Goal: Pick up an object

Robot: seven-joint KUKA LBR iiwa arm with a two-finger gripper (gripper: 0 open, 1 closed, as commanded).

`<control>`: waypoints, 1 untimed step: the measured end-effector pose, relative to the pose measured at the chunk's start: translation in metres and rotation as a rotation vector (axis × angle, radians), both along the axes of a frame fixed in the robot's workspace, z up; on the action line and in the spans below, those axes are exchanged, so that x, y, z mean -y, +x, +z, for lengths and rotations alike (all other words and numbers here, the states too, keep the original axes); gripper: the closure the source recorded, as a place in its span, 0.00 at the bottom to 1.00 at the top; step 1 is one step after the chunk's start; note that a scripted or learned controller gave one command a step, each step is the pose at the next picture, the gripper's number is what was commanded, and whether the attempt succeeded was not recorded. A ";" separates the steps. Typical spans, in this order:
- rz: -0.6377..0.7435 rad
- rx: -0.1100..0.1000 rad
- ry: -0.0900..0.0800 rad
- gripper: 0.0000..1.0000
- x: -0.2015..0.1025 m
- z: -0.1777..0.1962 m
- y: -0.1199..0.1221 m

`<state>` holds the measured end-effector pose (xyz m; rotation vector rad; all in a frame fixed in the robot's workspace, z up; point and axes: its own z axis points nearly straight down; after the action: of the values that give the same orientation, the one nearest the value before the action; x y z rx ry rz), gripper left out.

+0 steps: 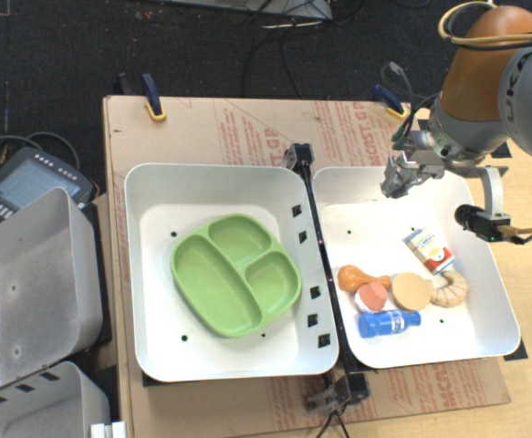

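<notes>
Camera view looks down on two white bins that stand side by side on a bench. Left bin holds a green divided plate with three compartments, lying a little turned. Right bin holds a small group of objects in its near half: an orange piece, a pink round piece touching it, a tan disc, a pale curved piece just beside the disc, a blue bottle lying on its side in front of them, and a small white and red carton a little farther back. The arm comes from the right, and the gripper hangs over the far left part of the right bin, well apart from the group of objects. Nothing is seen between its fingers; I cannot tell if the jaws are apart or together.
</notes>
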<state>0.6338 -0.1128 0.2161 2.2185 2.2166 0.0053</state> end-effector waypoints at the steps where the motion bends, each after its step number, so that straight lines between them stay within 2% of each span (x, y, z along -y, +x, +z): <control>1: 0.003 -0.003 0.001 1.00 0.000 0.008 0.001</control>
<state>0.6346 -0.1125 0.2243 2.2177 2.2216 0.0026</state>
